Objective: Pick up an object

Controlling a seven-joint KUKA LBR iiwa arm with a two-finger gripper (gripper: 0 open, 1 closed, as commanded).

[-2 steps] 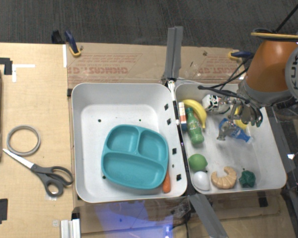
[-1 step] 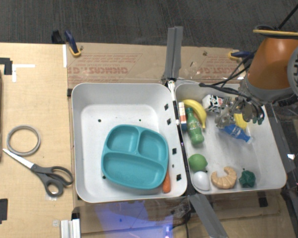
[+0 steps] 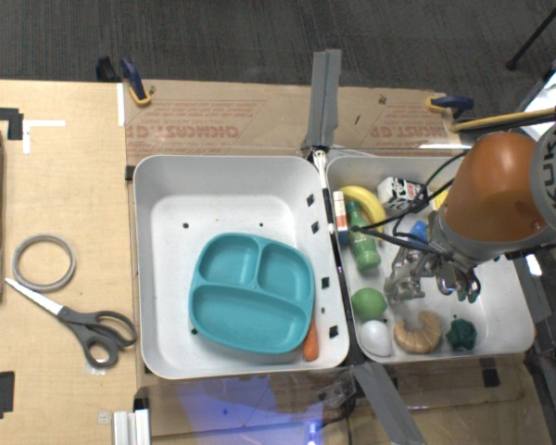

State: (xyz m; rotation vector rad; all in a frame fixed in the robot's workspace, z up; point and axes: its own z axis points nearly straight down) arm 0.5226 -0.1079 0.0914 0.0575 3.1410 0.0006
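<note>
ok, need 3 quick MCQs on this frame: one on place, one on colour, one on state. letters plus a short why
1. Where does the orange carrot lie?
A. in the left bin beside the tray
B. in the right bin
C. on the bench by the scissors

2. What colour is the divided tray?
A. red
B. teal
C. yellow

3. Where is the pincer?
A. over the left bin
B. over the bench
C. low over the right bin, above the items

Key: 1 A, the carrot sits at the tray's lower right edge; 2 B, the tray is plainly teal; 3 C, the pincer hangs just above the bagel.
</note>
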